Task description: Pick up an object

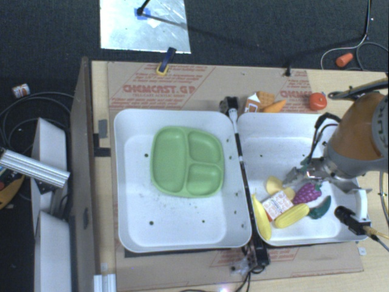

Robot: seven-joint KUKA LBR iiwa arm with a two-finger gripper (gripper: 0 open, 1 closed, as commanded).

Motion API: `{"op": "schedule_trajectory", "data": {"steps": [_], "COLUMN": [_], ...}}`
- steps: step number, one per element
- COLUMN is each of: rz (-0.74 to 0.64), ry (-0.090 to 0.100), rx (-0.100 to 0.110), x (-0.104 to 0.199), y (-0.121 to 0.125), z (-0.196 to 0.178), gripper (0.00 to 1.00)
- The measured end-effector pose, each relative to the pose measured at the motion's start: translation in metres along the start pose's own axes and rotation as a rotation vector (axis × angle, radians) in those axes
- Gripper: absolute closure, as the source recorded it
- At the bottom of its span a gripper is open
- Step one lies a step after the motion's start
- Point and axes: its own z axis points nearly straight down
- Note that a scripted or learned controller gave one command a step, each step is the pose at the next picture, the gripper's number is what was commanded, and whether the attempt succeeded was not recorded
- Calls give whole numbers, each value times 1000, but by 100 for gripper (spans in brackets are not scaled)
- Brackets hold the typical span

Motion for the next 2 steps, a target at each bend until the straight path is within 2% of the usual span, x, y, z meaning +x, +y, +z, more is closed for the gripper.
{"op": "schedule_trajectory", "data": {"steps": [1, 2], "rz": [1, -1], "ry": [-1, 0], "rx": [4, 0], "x": [-40, -38], "y": [-23, -20], "z": [1, -10], "gripper": [0, 100]}}
